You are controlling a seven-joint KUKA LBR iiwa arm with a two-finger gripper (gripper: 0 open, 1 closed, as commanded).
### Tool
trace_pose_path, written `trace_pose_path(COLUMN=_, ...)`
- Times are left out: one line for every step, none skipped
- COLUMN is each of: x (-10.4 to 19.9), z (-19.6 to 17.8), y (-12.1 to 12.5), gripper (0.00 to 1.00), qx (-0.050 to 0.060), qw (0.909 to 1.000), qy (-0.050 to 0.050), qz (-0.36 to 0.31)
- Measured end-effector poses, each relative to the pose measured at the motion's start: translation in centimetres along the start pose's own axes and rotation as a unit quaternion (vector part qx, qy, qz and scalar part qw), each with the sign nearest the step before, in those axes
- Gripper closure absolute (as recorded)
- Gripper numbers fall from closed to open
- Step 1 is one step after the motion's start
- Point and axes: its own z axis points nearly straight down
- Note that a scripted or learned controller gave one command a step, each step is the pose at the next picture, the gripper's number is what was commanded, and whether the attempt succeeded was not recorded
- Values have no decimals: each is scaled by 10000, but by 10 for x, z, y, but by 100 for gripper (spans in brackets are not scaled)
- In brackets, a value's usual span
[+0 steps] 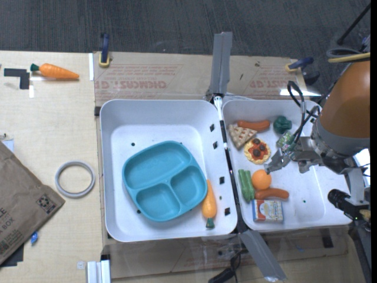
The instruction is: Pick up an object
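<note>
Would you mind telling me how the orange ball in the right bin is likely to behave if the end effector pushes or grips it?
The orange ball looks round and smooth, so it would probably roll if nudged. It sits against the green pods and a sausage, which may check that. The end effector could slip off its curve.

Two bins are set side by side on the worktop (53, 134). In the left bin (112, 158) a divided tray (165, 181) is laid, with a carrot (210, 202) just beside its right edge. In the right bin (312, 208) a sausage (254, 124) is placed at the back, a pizza slice (241, 136) and a small tart (258, 151) before it, then an orange (261, 180) with a cucumber (245, 185) at its left, and a carton (268, 210) nearest the front. Left of the bins, a ring (75, 178) and another carrot (55, 71) are laid on the worktop.
</note>
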Motion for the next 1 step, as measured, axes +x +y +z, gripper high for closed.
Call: trace_pose_path(x=-7, z=110, y=-16, gripper=0, qx=-15, qw=9962, qy=0, qz=-870)
